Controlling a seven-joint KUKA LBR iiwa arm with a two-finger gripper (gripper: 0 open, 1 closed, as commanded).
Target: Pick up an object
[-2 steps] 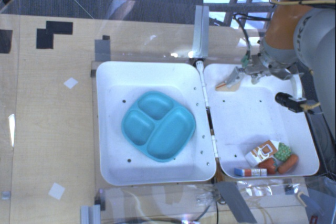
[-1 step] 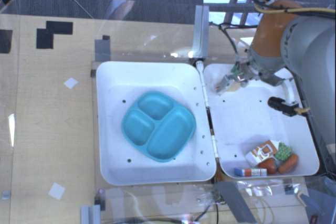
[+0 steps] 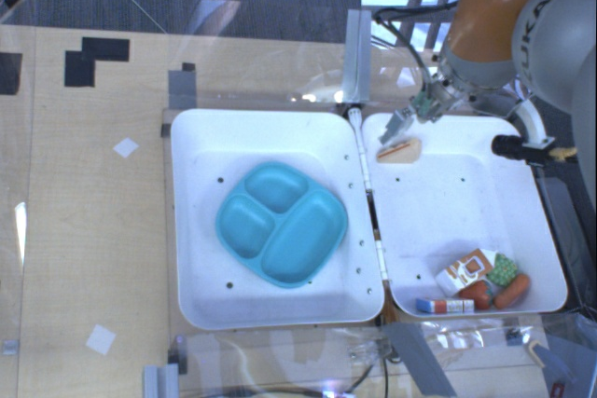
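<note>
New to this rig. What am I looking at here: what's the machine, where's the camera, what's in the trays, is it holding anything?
One fixed camera looks down at a slant on a bench with two shallow white bins. The grey arm with the orange band is a KUKA iiwa robot reaching in from the right; its gripper hangs over the far left corner of the right bin. Just below it lies a small tan sandwich-like piece; whether it is gripped cannot be told. The left bin holds a blue divided plate. In the right bin's near corner sits a cluster of small toy food items, including a small carton and an orange, sausage-like piece.
</note>
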